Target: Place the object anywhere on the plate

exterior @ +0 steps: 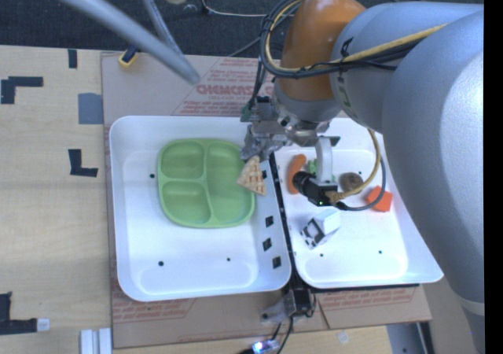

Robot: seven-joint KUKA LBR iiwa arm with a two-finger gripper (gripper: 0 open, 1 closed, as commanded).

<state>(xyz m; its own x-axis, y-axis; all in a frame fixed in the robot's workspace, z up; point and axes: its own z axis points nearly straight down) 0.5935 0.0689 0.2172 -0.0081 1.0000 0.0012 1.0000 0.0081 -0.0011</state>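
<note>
A green plate (196,183) with several compartments lies in the left white bin (134,211). My gripper (253,157) hangs over the plate's right edge, near the wall between the two bins. It is shut on a tan waffle-patterned wedge (252,176), which hangs from the fingers just above the plate's right rim. The arm's orange band (318,38) and grey body cover much of the right bin.
The right white bin (369,258) holds an orange carrot-like piece (295,165), a brown round piece (350,182), an orange block (381,200) and a small white and black item (321,226). A grey pole crosses the upper left.
</note>
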